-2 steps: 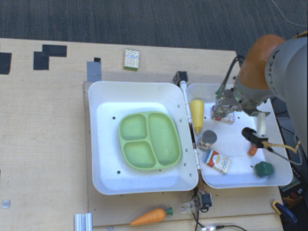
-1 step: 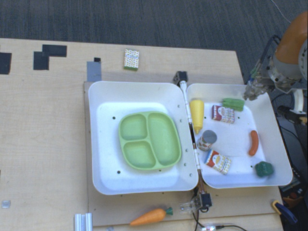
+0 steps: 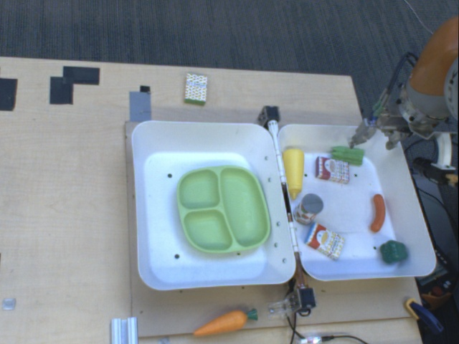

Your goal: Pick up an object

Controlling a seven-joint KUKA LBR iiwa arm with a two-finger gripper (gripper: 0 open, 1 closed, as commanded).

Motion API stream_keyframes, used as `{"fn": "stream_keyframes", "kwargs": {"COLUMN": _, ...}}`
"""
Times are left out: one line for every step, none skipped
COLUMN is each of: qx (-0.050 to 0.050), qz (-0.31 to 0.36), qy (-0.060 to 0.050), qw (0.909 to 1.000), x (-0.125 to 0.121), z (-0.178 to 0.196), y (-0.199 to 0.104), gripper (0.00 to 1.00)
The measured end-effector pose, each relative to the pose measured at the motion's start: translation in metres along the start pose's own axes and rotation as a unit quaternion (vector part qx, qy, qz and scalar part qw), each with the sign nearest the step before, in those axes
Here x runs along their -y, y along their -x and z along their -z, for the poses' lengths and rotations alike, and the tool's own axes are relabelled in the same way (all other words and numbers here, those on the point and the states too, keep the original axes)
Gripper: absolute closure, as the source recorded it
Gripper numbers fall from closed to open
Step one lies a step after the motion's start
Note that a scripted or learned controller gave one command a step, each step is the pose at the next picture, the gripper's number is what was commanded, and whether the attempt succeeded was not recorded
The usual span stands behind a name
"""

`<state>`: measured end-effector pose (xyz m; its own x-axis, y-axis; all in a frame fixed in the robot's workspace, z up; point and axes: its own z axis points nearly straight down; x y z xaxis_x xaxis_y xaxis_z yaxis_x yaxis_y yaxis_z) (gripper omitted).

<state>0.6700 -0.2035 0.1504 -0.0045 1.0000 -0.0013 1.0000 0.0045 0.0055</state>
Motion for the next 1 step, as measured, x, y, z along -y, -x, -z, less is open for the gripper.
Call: {"fn": "stream_keyframes", "kwargs": {"qx": 0.001, "qz": -0.002, "qy": 0.005, "qw": 1.0000, "x": 0.0493, "z": -0.0595, "y": -0.0414, "gripper": 0.00}}
